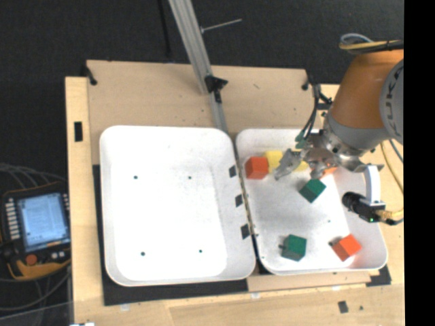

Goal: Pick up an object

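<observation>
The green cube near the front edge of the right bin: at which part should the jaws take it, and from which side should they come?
Take the green cube across two opposite flat side faces, coming straight down from above. It lies flat on the floor of the right white bin, its top face exposed, with free floor on every side. The orange cube is well apart to its right, so the jaws probably have room.

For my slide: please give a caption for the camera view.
Tool hovers above right bin holding coloured blocks.
</observation>
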You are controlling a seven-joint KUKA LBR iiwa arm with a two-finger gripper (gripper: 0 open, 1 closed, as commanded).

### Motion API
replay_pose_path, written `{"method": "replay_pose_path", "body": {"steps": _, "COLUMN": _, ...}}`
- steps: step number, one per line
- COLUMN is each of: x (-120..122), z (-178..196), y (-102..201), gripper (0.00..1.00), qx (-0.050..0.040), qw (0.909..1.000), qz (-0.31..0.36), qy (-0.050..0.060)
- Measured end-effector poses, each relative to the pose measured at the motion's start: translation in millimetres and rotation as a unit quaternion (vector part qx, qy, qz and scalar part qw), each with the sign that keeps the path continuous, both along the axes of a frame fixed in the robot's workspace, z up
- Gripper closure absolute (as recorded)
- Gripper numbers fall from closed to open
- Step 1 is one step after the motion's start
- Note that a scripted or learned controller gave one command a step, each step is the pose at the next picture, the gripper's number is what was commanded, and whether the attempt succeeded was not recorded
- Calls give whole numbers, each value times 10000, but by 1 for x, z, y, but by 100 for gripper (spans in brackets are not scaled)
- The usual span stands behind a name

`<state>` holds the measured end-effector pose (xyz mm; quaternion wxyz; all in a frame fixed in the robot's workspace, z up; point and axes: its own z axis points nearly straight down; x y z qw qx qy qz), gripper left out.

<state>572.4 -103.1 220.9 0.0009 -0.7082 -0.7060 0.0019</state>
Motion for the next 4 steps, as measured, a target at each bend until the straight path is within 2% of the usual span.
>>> {"method": "replay_pose_path", "body": {"steps": 1, "x": -3, "z": -48, "y": -11, "gripper": 0, "qx": -1, "qw": 10000, "qz": 3, "qy": 4}}
{"method": "replay_pose_path", "body": {"steps": 2, "x": -3, "z": -107, "y": -4, "gripper": 0, "qx": 3, "qw": 10000, "qz": -3, "qy": 9}}
{"method": "replay_pose_path", "body": {"steps": 3, "x": -1, "z": -93, "y": -4, "gripper": 100, "qx": 10, "qw": 10000, "qz": -32, "qy": -42}}
{"method": "replay_pose_path", "body": {"steps": 4, "x": 6, "z": -46, "y": 0, "gripper": 100, "qx": 5, "qw": 10000, "qz": 31, "qy": -52}}
